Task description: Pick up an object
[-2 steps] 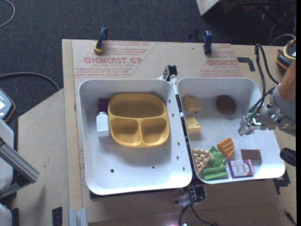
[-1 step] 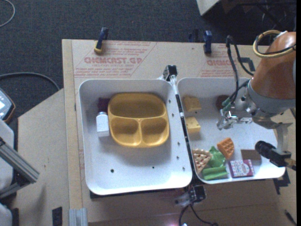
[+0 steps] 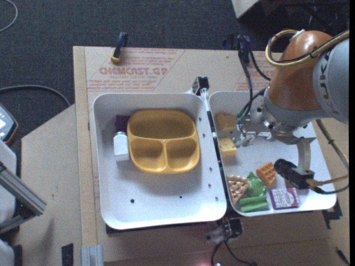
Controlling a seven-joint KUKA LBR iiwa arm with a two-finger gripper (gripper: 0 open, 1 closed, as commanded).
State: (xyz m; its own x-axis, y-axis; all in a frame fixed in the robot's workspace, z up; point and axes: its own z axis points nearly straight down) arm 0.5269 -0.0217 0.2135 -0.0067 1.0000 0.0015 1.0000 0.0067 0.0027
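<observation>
My gripper hangs low over the left part of the right bin. It sits just right of a pale yellow block and below a tan block. An orange waffle piece, a pizza slice, green vegetable pieces and a pink packet lie along the bin's front. The wrist covers the bin's back right part.
The left bin holds a yellow divided tray, a white bottle and a dark purple item beside it. A thin wall between the bins runs just left of the yellow blocks.
</observation>
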